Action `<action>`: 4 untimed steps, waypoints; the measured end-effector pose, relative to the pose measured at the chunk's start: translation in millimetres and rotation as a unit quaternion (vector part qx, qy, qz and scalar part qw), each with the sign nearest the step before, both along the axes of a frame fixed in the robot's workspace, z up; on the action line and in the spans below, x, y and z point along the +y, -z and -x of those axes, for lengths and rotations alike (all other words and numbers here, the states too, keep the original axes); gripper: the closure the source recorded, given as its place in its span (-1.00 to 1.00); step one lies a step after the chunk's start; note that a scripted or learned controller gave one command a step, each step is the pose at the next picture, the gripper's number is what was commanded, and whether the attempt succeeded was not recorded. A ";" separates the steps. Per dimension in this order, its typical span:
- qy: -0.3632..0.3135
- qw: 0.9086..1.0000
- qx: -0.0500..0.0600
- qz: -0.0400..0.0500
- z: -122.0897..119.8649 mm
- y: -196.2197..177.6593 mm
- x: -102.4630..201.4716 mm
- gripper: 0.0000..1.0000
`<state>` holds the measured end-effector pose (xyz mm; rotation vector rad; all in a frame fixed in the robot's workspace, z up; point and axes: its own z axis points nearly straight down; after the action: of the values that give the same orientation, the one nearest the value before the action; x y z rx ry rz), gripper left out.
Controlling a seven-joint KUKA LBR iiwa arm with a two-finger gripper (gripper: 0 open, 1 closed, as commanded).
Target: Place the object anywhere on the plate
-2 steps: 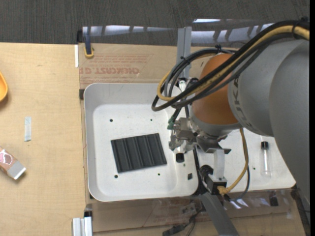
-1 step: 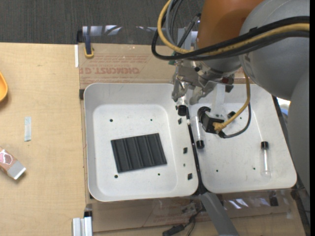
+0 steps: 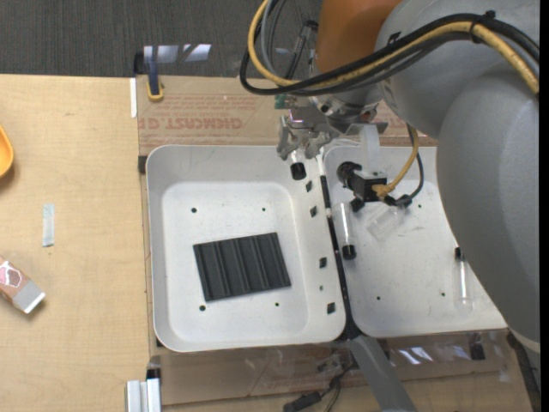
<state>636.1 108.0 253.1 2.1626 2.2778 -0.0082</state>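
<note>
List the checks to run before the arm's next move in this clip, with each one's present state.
1. Plate in view: ok. A dark ribbed plate lies flat in the left bin.
2. Plate top free to receive: ok, nothing rests on it.
3. Object held: not ok. Nothing shows in the gripper.
4. Object located: cannot tell. A clear piece lies in the right bin, and a clear tube lies near that bin's right side.
5. Gripper position: not ok. It hangs over the bins' far rims near the divider, not over the plate.
</note>
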 end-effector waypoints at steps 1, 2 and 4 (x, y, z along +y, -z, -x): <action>-0.196 0.981 -0.001 -0.001 37.4 -68.5 17.7 1.00; -0.324 0.946 0.000 -0.001 34.7 -56.3 -27.6 1.00; -0.367 0.930 0.000 -0.002 56.0 -41.0 -25.7 1.00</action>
<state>580.2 82.3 294.1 1.1767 2.9123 -0.0030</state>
